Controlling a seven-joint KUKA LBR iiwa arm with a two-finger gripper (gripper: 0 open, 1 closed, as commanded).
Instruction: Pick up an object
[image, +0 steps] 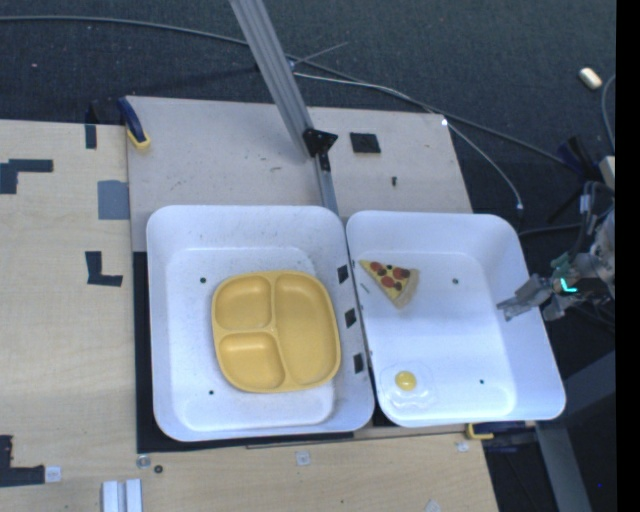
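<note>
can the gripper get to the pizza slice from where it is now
Probably yes. The gripper sits at the right rim of the right bin, and the pizza slice lies alone on the bin floor to its left, with only the fried egg nearer the front.

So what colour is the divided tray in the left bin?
Yellow, the divided tray, seen in the camera view.

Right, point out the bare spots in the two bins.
Right bin: bare middle floor between the pizza slice and fried egg, toward the gripper at its right wall. Left bin: crowded by the yellow tray; bare margins around it.
</note>
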